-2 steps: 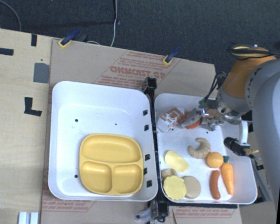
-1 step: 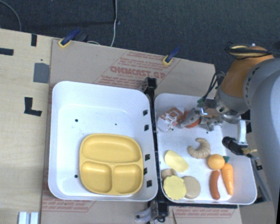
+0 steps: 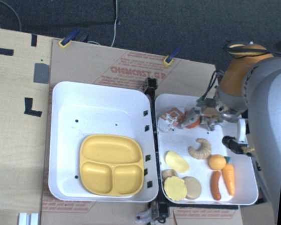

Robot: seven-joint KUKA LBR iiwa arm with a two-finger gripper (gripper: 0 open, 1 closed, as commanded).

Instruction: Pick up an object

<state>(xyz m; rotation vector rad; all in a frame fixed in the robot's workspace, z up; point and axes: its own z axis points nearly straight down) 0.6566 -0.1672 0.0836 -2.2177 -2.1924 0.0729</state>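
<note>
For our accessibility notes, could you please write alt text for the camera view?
A grey robot arm reaches from the right, its pincer low over the far end of the right bin, which holds toy foods including a carrot and croissant. The left bin holds a yellow divided tray.

Even overhead light, soft shadows w/ mild glare on white bins [image 3: 62, 95], slightly soft focus.

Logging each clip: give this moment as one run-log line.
tool: low in right bin, far end | beside: red-and-white item | grasp: unclear | left bin: yellow tray
</note>
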